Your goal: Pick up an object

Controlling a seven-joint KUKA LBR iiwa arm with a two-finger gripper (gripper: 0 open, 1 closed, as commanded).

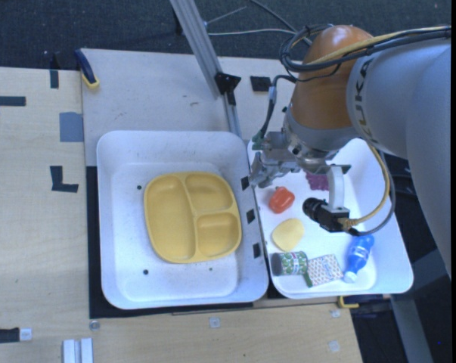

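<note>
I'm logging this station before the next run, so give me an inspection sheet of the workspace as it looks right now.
Surface: bench bearing two shallow white bins, left bin and right bin.
Job's things: in the right bin, an orange-red piece, a pale yellow piece, a blue bottle, a green-and-white packet, a purple item partly hidden by the arm.
Clutter: yellow divided tray in the left bin.
Grippers: gripper low at the right bin's left edge, above the orange-red piece.
Cables: black and yellow cables looping off the wrist.
Surroundings: dark tape marks on the wooden surface at left.
</note>
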